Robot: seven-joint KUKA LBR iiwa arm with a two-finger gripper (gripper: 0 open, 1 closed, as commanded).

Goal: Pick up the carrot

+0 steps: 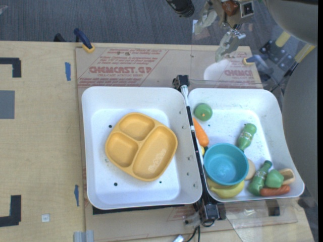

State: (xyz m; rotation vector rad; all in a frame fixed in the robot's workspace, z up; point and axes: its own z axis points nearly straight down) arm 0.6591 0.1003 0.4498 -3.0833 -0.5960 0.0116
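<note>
Bench (40, 135): pale wood, with a cardboard sheet (126, 62) printed in red lettering under the far side of the bins.

Left bin (96, 185): shallow, white. Holds a yellow divided plate (141, 146) with three compartments, lying roughly at the middle of the bin.

Right bin (262, 105): white, butted against the left bin along a black centre seam. Crowded toward its near end.

Arm (298, 9): grey bulk in the top right corner, well above and behind the right bin. Gripper (228, 43) hangs over the cardboard just beyond the right bin's far rim, blurred; cannot tell how it is set, and nothing visible in it.

Blue bowl (225, 164): upright, in the near-left part of the right bin. A yellow banana (227, 189) sits tucked under its near edge.

Green bottle (246, 136): tilted, just right of the bowl.

Green apple (203, 112): at the far-left corner of the right bin.

Carrot (200, 133): orange, lying against the left wall of the right bin, between the apple and the bowl, touching the bowl's rim.

Near-right corner: a cluster of small green and orange-red toy vegetables (268, 180), packed together, hard to separate.
</note>
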